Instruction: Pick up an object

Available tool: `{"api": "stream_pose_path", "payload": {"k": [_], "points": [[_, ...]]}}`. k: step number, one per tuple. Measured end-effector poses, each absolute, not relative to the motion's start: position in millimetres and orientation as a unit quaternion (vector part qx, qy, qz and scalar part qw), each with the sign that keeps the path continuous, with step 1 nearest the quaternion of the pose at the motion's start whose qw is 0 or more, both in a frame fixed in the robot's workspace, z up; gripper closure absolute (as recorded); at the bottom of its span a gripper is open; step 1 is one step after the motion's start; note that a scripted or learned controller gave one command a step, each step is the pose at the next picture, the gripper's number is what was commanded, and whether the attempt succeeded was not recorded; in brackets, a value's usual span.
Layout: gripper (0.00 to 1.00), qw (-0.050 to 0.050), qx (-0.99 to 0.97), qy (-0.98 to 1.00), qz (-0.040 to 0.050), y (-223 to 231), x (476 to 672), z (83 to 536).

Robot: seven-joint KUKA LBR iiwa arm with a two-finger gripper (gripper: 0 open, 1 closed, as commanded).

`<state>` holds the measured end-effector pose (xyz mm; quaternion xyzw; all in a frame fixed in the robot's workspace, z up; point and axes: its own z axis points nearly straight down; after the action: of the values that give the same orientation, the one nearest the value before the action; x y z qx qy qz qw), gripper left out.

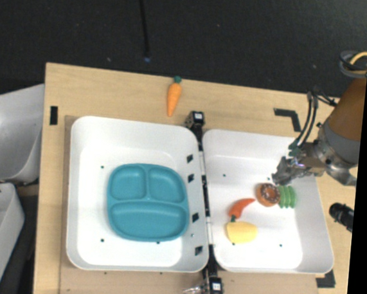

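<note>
In the right bin [235,148] lie a round brown toy [268,194], a green ridged toy [288,197] touching it, a red chili pepper [242,207] and a yellow fruit [241,232]. My gripper [285,172] hangs just above and to the right of the brown toy, close over the green one. Nothing shows between its fingers.
The left bin [87,140] holds a blue divided plate [147,202]. An orange carrot [173,96] lies on the bench behind the bins. A black clip [195,119] sits at the top of the seam between the bins. The arm comes in from the right over the right bin's edge.
</note>
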<state>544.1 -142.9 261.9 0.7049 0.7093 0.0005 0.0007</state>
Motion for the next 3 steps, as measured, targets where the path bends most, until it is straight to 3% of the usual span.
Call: {"api": "stream_pose_path", "payload": {"k": [2,3], "points": [[1.00,0.001,0.704,0.710,0.0015,-39.9,555.9,275.3],[1.00,0.000,0.705,0.709,0.0003,10.1,550.7,265.2]]}}
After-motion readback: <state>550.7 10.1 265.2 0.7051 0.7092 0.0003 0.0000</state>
